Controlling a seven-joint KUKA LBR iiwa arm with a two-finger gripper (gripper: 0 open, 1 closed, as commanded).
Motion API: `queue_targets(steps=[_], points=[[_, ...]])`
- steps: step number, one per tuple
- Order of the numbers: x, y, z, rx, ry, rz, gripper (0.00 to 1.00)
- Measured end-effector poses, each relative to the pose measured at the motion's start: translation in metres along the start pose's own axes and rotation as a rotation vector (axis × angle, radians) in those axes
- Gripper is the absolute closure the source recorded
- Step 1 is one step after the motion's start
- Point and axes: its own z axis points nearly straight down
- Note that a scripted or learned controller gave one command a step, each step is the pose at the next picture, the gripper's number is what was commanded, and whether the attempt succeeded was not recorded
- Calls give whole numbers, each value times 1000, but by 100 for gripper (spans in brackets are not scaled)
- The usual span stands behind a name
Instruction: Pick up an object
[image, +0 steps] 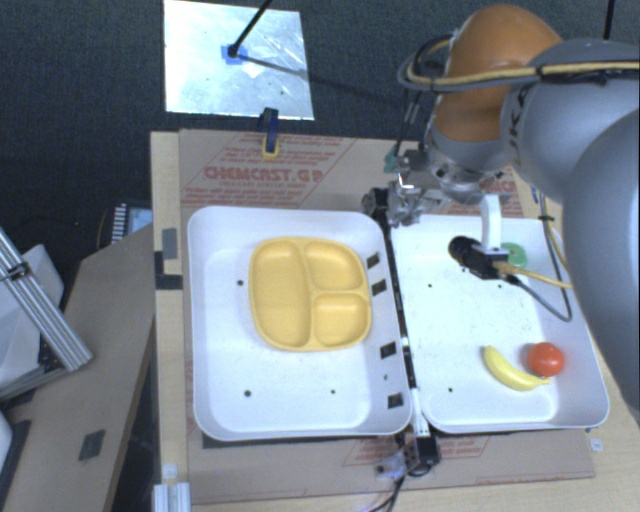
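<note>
A: Where's the gripper (404, 203) sitting rn?
B: It's hanging over the far left corner of the right bin (450, 340), just by the seam w/ the left bin (220, 330). The arm (580, 130) is reaching in from the right, w/ the orange band (495, 60) showing above the wrist.
A: Claw open or closed?
B: Can't tell. It's pointing down into a dark, cluttered spot, too small to read. Also can't tell if it's gripping anything.
A: What's waiting to be picked?
B: Three objs are lying in the right bin. A banana (512, 369) is resting near the front right, curved. A red round fruit (545, 358) is sitting just beside its right end, prob touching. Both are lying well apart from the gripper. A green obj (514, 254) is peeking out toward the far right side, partly hidden, so I'm not naming it.
A: Left bin?
B: A yellow plate (308, 293) w/ 3 compartments is lying flat approx mid-bin. Both bins are sitting on cardboard (300, 165) w/ red lettering.
</note>
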Motion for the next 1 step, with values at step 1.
queue_targets(steps=[1], points=[[50,2,-2,0,0,0,100]])
